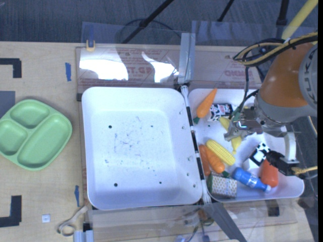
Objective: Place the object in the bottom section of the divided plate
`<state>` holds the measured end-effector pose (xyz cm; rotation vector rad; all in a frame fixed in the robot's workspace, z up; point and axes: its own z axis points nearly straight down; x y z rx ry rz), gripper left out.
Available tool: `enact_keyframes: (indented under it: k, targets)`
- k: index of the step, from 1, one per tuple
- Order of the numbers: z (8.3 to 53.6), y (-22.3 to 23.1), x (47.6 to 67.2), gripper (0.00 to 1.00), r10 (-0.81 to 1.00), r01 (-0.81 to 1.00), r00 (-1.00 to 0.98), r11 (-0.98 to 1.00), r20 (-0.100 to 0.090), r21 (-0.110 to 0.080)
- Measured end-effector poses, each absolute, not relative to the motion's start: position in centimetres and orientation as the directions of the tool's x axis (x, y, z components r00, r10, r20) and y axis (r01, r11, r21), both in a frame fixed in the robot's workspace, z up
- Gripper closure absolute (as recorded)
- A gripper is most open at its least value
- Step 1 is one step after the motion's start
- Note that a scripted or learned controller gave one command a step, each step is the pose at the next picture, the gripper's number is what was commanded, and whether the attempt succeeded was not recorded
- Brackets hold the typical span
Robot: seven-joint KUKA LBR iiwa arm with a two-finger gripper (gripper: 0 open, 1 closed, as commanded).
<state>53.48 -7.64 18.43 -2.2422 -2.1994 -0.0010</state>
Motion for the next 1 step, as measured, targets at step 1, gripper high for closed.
enact_keyframes:
  k: [1]
  targets:
    - [18.43,-1.76,56.53,1.0,0.995,0.995,-0.102,0.102,0.0,0.002]
